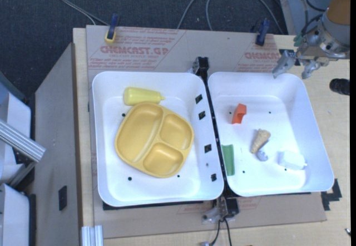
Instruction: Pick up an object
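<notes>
The gripper hangs over the far right corner of the right bin, its two fingers spread apart with nothing between them. Below and to its left inside that bin lies an orange block; nearer the camera from there sit a tan cone, a white piece and a green strip against the dividing wall. Well away from the gripper, the left bin holds a yellow divided tray and a yellow bottle just beside it.

red "CHEMCAST GP" on the board, repeated partly at right
</notes>
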Action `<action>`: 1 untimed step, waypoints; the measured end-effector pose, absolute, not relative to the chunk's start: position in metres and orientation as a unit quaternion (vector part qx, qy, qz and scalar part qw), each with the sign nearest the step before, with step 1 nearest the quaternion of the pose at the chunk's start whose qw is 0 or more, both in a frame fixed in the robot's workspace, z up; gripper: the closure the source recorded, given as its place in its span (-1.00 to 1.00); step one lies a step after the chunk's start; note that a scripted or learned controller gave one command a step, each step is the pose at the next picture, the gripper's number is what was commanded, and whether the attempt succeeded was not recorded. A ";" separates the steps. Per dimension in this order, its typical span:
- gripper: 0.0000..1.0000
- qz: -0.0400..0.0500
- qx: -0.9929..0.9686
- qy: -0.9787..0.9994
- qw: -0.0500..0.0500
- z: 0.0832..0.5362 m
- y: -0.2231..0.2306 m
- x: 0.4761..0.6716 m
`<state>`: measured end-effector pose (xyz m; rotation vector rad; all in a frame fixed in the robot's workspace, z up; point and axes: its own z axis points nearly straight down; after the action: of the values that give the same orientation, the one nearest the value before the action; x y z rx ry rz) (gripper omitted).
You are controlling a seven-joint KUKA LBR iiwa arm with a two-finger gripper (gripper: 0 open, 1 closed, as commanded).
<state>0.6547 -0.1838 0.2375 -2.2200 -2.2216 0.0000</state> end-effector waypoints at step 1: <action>1.00 -0.001 -0.706 -0.708 -0.001 0.250 -0.184 0.656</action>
<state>0.6556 -0.1836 0.2495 -2.2206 -2.2253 -0.0030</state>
